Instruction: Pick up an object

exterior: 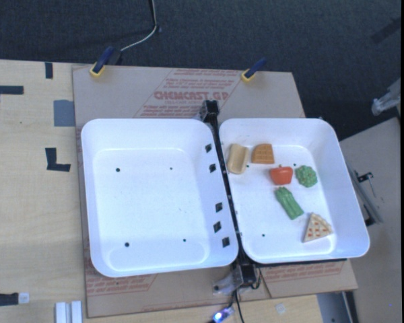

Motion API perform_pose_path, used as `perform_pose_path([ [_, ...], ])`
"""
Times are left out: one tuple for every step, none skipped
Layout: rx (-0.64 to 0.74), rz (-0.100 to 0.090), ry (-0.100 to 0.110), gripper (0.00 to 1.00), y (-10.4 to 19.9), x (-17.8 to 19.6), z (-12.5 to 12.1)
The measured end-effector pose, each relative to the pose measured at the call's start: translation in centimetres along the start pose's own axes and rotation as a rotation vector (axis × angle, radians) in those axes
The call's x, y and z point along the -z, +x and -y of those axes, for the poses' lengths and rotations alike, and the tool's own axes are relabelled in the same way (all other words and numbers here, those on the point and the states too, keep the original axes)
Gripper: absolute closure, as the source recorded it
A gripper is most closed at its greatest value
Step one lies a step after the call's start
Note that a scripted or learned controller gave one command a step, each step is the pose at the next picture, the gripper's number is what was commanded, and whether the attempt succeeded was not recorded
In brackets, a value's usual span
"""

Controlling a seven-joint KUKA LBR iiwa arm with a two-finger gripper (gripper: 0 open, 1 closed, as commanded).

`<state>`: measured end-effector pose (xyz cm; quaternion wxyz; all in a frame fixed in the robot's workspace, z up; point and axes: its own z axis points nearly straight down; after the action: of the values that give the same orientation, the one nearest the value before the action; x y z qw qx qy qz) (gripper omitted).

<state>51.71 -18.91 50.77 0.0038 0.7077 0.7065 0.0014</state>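
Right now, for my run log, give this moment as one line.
stage: before pick | right bin: bread, toast, tomato, broccoli, cucumber, waffle wedge

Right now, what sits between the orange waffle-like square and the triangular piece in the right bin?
In the camera view, the red tomato and green pickle lie between the waffle square and the triangle.

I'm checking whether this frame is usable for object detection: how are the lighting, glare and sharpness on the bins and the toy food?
Camera view: light is even and bright; the two white plastic bins look nearly washed out, with soft shadows along their walls; the frame is slightly soft, so the red toy tomato, green toy broccoli and tan waffle-patterned wedge show colour and outline but little fine texture.
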Motion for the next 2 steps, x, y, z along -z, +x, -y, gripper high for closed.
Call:
perform_pose_path([
  [0.010, -0.004, 0.002, 0.00, 8.2, 3.1, 3.4],
  [0.008, -0.004, 0.010, 0.00, 13.7, -0.4, 3.3],
])
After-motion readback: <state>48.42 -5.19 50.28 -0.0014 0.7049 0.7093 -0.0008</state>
